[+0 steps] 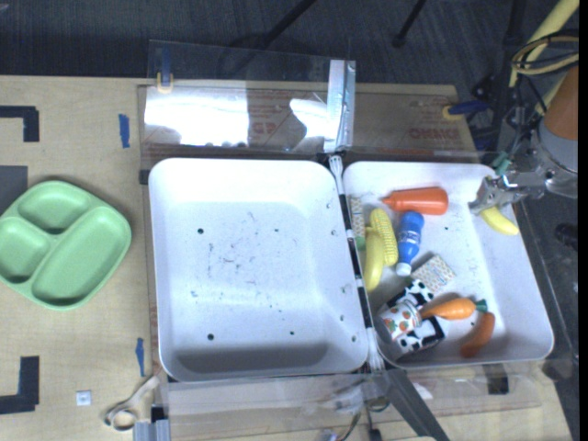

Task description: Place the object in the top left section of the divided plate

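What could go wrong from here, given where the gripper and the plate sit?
1. The gripper sits at the right bin's far edge by a yellow banana-like toy; whether it grips it is unclear, so it may lift with nothing.
2. The green divided plate lies outside both bins, past the left bin, so a weakly held object could drop on that long carry.
3. The plate's top left section is small, so the drop could land in a neighbouring section.
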You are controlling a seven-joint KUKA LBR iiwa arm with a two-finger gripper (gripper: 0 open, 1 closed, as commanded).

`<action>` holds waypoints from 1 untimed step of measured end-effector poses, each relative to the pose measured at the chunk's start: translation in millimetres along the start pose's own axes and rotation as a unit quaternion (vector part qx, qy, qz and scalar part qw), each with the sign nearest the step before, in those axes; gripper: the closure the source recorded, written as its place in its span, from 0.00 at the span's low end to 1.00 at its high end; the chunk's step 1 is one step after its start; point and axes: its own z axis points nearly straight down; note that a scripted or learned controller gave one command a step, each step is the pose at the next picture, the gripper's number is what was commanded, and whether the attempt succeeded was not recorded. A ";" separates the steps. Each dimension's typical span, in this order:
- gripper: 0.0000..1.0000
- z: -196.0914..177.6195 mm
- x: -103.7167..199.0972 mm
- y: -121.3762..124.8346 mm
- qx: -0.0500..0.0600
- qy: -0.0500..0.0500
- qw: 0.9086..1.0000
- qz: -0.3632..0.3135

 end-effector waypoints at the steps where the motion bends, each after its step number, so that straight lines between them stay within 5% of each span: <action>1: 0.00 -0.1 0.0 0.1 0.000 0.000 1.000 0.000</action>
